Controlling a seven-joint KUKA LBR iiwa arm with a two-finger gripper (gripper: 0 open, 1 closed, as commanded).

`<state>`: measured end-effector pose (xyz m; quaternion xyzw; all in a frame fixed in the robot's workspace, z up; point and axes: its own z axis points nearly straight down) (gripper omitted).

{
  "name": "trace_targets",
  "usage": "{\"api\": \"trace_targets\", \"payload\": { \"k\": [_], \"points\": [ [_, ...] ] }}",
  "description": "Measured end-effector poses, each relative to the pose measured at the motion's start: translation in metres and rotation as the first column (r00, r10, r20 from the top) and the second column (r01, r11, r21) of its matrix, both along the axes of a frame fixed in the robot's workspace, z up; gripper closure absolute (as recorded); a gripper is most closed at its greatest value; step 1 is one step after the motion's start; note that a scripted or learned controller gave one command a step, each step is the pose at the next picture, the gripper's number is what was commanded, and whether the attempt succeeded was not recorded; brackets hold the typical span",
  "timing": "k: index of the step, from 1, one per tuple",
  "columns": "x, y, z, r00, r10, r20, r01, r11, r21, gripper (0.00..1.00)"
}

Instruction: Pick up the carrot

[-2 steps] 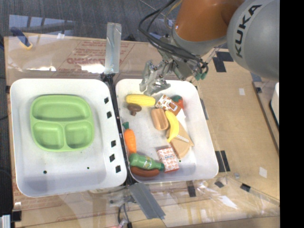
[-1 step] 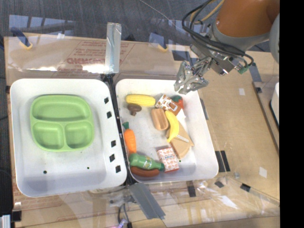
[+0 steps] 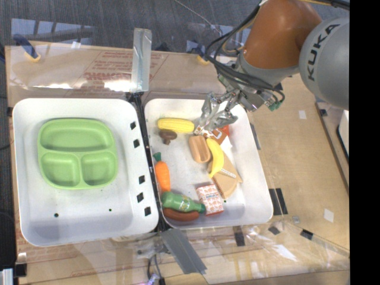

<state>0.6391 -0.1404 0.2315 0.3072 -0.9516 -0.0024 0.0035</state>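
The carrot, orange with a green top, lies against the left wall of the right bin, pointing toward the front. My gripper hangs over the upper middle of that bin, up and to the right of the carrot, just above a red item and beside a yellow corn cob. Its metal fingers point down and left with nothing visible between them.
The right bin also holds a banana, a tan bread-like piece, a brown mushroom, a cheese wedge, a red-patterned box, a green pepper and a sausage. The left bin holds a green divided plate.
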Motion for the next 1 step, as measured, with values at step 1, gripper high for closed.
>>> {"api": "trace_targets", "payload": {
  "k": [1],
  "points": [
    [-0.0193, -0.0017, 0.1395, 0.990, -0.139, 0.027, 0.139, 0.990, -0.004, 1.00]
  ]
}}
